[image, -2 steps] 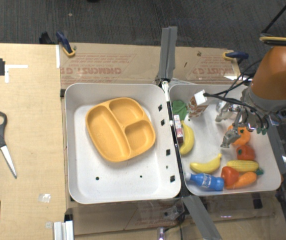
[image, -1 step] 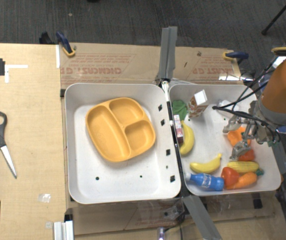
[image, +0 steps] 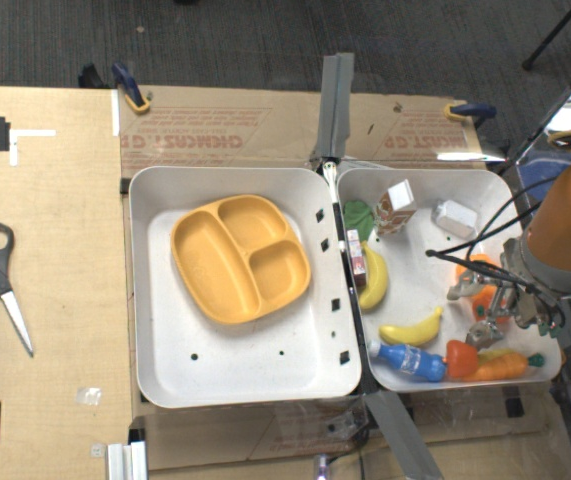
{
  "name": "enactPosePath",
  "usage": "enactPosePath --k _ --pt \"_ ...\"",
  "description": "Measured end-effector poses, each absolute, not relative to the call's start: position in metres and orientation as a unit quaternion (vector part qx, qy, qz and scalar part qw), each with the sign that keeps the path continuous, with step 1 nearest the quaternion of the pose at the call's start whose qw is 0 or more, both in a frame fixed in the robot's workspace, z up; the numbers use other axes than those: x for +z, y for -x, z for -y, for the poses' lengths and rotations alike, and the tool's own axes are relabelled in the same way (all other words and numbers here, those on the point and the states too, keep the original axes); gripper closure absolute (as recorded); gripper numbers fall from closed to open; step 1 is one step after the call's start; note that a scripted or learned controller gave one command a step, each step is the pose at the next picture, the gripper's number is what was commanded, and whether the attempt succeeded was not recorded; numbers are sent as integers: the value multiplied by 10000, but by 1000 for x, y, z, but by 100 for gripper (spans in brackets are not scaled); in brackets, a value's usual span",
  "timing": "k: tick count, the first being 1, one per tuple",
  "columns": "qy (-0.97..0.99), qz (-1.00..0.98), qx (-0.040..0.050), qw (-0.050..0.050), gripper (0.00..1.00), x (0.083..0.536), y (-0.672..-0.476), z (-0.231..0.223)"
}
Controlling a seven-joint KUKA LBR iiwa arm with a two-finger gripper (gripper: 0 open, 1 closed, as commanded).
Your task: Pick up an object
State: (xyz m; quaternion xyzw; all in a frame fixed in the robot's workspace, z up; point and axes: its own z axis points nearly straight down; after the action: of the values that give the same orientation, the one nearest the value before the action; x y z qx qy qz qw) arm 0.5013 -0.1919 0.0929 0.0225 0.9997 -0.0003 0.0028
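Observation:
The right bin (image: 420, 258) holds several items: two yellow bananas (image: 373, 280) (image: 413, 328), a blue bottle (image: 412, 362), a red pepper (image: 460, 356), a carrot (image: 506, 366), an orange fruit (image: 481, 266), a brown carton (image: 395, 211), a white box (image: 455, 218) and a green toy (image: 359, 216). My gripper (image: 473, 310) hangs low over that bin's right side, open, its two metal fingers apart just below the orange fruit and above the red pepper. Nothing sits between them. The arm's orange band hides the bin's right edge.
The left bin (image: 145, 298) carries a yellow divided plate (image: 240, 258). A small wrapped bar (image: 354, 253) lies along the wall between the bins. Scissors (image: 0, 278) rest on the bench far left. Black cables cross above the gripper.

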Motion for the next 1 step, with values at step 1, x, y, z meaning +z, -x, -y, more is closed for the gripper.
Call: enactPosePath --k 1 --pt "-262 -9997 0 31 0 93 -502 166"
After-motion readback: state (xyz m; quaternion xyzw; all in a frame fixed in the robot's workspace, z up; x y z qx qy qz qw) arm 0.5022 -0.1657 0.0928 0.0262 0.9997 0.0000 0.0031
